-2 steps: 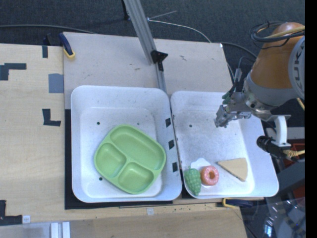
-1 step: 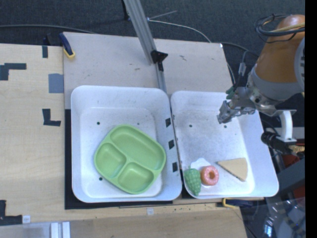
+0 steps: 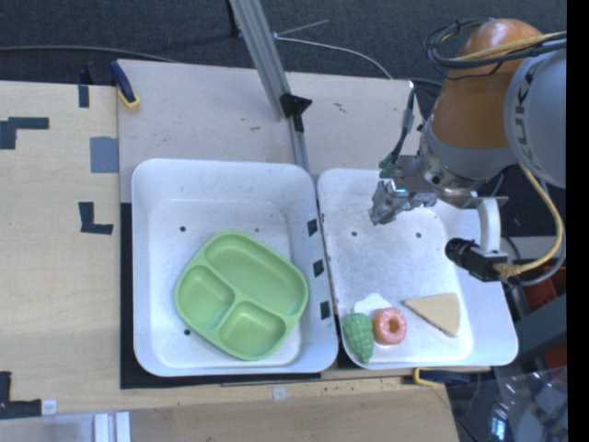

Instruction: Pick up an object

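Arm [image 3: 479, 109] bent in from the right, gripper [image 3: 386, 205] low over right bin [image 3: 368, 256]; finger state impossible to tell.

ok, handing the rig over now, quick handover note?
Gripper: over the upper part of the right bin, nothing seen between its fingers; open or shut is hard to tell.
Right bin: donut, green toy and tan wedge along the near edge, with a small white piece behind the donut.
Left bin: green divided plate.
Done: nothing picked up yet.
Left: bring the gripper down on one item and lift it; the three by the near edge are closest, though bunched together.
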Controlling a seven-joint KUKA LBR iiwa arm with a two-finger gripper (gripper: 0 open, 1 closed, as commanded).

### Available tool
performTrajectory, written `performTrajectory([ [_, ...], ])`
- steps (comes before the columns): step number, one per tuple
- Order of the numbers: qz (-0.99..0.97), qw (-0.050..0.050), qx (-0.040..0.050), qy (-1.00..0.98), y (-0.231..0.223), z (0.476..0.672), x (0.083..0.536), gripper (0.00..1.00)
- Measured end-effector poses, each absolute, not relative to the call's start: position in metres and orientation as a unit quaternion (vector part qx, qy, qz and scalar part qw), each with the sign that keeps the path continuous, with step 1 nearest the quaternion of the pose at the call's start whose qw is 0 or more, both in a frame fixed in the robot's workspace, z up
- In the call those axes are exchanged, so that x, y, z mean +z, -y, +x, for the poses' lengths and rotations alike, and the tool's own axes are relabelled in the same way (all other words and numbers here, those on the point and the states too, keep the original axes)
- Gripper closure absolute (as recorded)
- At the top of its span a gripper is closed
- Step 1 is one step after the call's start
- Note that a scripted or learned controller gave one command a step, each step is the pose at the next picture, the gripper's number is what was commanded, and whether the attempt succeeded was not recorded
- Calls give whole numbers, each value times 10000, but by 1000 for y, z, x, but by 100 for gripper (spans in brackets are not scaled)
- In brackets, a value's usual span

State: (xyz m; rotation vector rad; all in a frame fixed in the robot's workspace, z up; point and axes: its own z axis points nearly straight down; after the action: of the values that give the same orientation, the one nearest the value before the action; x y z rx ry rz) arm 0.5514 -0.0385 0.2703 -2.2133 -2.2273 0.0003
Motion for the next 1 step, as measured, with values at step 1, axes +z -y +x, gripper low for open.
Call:
performTrajectory([
  [1,-7051,6,4,7091,-7,565,265,100],
])
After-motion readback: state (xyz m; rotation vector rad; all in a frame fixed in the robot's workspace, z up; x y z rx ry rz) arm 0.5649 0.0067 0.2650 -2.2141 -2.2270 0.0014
